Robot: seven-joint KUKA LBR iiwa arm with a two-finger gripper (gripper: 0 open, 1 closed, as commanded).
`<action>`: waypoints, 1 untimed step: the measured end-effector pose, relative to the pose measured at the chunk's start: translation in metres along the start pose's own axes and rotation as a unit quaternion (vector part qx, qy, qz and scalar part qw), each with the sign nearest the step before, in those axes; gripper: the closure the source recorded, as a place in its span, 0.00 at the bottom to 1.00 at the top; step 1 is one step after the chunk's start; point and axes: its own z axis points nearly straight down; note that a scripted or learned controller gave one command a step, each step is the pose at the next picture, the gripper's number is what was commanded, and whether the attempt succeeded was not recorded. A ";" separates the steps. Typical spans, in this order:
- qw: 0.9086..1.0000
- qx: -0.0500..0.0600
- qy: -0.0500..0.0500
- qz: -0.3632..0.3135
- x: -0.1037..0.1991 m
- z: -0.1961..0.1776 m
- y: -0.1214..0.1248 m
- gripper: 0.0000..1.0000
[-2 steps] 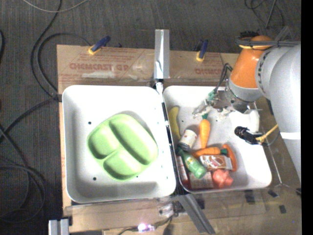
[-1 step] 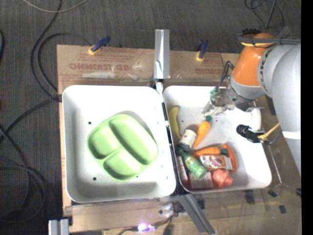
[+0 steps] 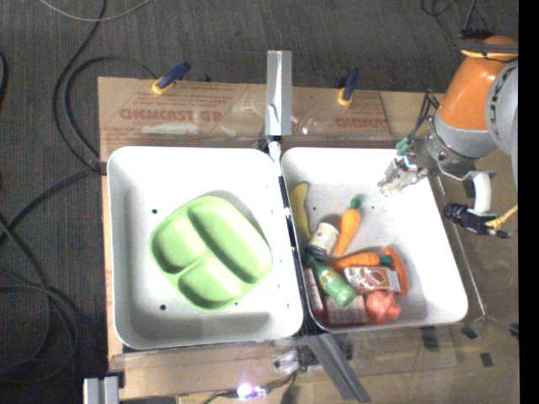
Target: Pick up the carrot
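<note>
- Carrot (image 3: 347,230) lies in the right-hand bin (image 3: 438,217), near that bin's middle; green stub toward 12 o'clock, orange taper running down toward 6 o'clock and slightly left; its lower end rests against a small white-capped bottle (image 3: 321,241).
- Gripper (image 3: 397,176) hangs over the same bin at about 2 o'clock from the carrot, near but apart from it, with nothing between its fingers; whether the jaws stand wide or narrow cannot be told at this size and slant.
- Clutter crowds the bin's 6 o'clock end: a second orange carrot-like piece (image 3: 358,260), a green bottle (image 3: 335,288), a pink fruit (image 3: 383,307); a yellow banana (image 3: 299,204) lies along the left wall.
- Left bin (image 3: 126,225) carries a green divided plate (image 3: 210,251).
- Handling, as a judgement: likely a light toy, stiff and smooth-skinned, so prone to roll or squirt from a pinch on the taper; the thicker upper body just below the green stub looks the surest hold, jaws set across its width, clear of the bottle.
</note>
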 end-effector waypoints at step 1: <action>1.000 0.000 0.000 0.000 0.000 0.000 0.000 0.00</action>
